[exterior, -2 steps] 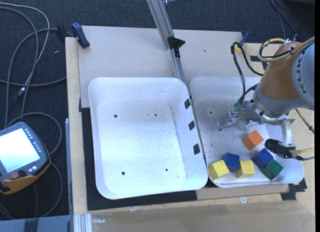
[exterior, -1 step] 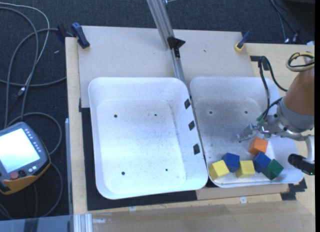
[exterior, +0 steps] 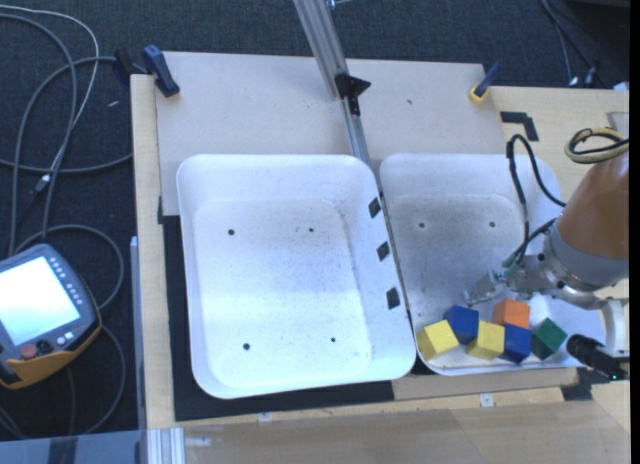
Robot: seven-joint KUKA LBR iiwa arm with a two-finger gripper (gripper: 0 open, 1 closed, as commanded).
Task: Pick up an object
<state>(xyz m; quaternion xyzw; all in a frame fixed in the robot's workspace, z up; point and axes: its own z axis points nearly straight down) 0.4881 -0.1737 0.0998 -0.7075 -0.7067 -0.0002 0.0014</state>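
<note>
My claw (exterior: 512,287) hangs low over the right bin's (exterior: 440,192) near right corner, just above the orange block (exterior: 516,311); its opening I cannot tell. The blocks bunch against that corner's wall, so I come from above.

- One fixed camera looks down at a slant on the worktop (exterior: 300,102).
- It stands far enough back to take in both white bins (exterior: 270,272) and the floor beyond the worktop's left edge.
</note>
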